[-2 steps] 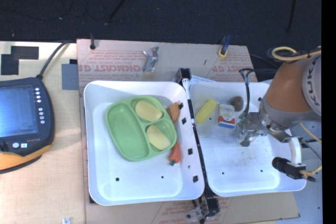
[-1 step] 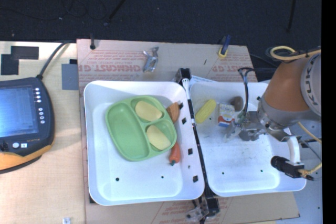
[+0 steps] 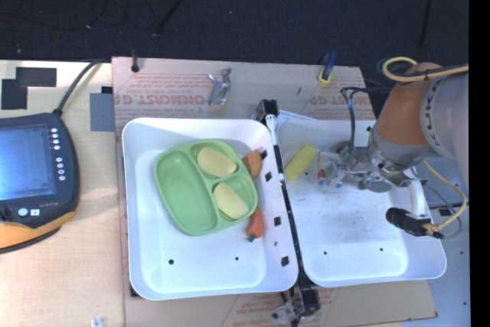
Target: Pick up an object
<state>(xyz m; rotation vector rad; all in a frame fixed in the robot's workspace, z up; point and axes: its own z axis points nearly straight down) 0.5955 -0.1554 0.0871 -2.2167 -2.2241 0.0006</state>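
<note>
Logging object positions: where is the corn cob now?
The corn cob lies in the right bin, near its upper left corner, beside the divider and left of the hand.

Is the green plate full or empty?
Partly full: the green plate holds two yellow pieces in its small sections; the big section is bare.

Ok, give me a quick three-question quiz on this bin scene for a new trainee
1. True or false: the green tray lies in the left bin.
2. How many pale yellow pieces sit in the tray's compartments?
3. Which bin holds the corn cob: A) left, B) right?

Key: 1 true. 2 two, and. 3 B, the right bin, where the gripper also is.
</note>
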